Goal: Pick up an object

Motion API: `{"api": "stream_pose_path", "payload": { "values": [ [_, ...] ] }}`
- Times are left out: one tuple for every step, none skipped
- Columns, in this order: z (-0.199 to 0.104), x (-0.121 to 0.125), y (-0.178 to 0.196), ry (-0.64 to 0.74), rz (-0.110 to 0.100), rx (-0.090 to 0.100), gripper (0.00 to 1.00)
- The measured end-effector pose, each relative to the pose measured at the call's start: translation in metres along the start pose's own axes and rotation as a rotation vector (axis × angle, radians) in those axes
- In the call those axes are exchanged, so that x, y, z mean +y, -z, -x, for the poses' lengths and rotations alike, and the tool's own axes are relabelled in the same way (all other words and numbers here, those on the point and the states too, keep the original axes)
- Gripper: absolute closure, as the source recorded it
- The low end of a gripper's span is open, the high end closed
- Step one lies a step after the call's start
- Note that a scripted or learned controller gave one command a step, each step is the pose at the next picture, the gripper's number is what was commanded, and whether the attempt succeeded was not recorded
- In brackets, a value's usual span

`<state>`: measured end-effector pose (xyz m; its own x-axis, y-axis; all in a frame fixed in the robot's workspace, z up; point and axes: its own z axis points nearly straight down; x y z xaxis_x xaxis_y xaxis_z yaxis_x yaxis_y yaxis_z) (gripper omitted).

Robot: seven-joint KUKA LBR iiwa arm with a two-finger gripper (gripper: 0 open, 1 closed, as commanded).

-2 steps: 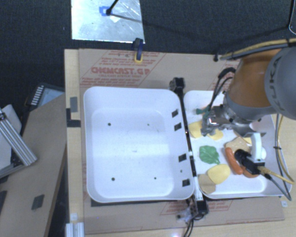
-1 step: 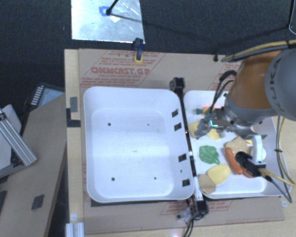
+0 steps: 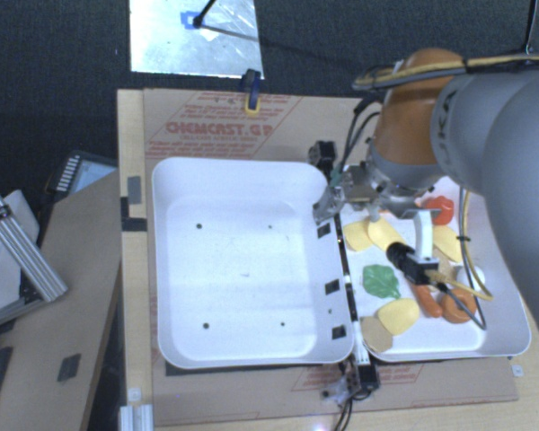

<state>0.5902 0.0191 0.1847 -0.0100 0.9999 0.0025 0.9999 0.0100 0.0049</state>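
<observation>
Scanning from the near rim of the right bin [image 3: 508, 344], and here's the spread under me. Closest in, a tan round piece [image 3: 375, 333] sits in the corner by the divider, with a yellow piece [image 3: 399, 314] touching it just behind. To their right lie the orange carrot shapes [image 3: 443, 303], bunched together. One step further back there's the green leafy piece [image 3: 381, 281], flat on the white floor near the divider. Behind that, a pair of yellow slices [image 3: 374, 234] overlap, and a paler yellow piece [image 3: 446, 243] lies off to their right. Further still, a red piece [image 3: 439, 209] peeks out beside my wrist.

And there's my claw [image 3: 374, 206], hanging over the far half of this bin, right above those yellow slices and close to the divider. How wide it stands, I cannot tell: my own wrist covers it from this angle, and I see nothing in its hold. So every pickable thing lies in the right bin.

Across the divider sits the left bin [image 3: 175, 241]. Beyond both, the brown printed board [image 3: 220, 126], a yellow and blue clamp [image 3: 251, 92] on its far edge, and a shiny sheet [image 3: 196, 23] past that.
</observation>
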Motion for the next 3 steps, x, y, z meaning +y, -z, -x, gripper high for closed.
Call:
{"api": "stream_pose_path", "payload": {
  "values": [
    [-0.066, -0.039, -0.001, 0.000, -0.007, 0.000, 0.00],
    [-0.129, -0.095, -0.104, -0.002, -0.008, 0.000, 0.00],
    [-0.126, -0.091, -0.089, -0.008, -0.003, 0.000, 1.00]
  ]
}}
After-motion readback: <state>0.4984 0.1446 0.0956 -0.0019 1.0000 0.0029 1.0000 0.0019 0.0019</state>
